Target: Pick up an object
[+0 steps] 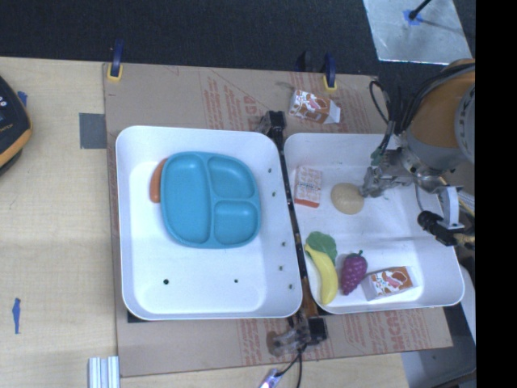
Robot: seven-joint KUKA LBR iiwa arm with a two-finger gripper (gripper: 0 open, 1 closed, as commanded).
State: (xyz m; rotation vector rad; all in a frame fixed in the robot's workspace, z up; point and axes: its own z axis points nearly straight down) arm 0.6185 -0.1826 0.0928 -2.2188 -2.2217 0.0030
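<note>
Resting beside claw point(373, 186): pale beige rounded lump point(348, 198), right bin point(436, 297).

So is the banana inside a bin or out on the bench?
Inside. The banana lies in the right bin, near its left wall, beside the grapes.

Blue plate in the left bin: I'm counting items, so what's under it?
An orange thing pokes out from under the blue plate's left edge. The plate covers the rest, so I cannot tell what it is.

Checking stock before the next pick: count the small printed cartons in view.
3. One carton lies at the right bin's upper left, one at its lower right, and one outside the bins on the cardboard. The arm may hide others.
</note>
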